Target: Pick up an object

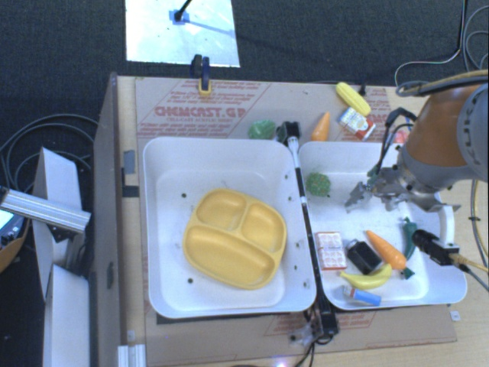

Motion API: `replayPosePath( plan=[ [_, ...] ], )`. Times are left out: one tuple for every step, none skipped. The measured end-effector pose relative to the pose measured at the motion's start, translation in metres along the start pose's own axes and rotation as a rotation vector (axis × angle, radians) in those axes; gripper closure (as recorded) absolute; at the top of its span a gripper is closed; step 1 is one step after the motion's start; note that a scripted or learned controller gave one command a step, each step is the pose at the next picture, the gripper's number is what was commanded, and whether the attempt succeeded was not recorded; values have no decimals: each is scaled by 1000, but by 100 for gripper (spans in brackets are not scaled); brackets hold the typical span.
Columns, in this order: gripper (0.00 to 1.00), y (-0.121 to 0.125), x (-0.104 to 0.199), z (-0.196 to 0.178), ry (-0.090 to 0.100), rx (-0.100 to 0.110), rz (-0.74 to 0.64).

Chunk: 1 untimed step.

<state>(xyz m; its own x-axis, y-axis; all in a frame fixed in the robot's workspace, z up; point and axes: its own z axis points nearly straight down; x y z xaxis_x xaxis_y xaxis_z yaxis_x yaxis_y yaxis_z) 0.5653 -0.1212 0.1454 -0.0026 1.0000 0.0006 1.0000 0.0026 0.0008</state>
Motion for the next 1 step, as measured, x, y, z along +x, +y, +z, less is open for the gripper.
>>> replayPosePath(
  plan=[
    [0, -47, -7, 49, 0, 6, 4]
  ],
)
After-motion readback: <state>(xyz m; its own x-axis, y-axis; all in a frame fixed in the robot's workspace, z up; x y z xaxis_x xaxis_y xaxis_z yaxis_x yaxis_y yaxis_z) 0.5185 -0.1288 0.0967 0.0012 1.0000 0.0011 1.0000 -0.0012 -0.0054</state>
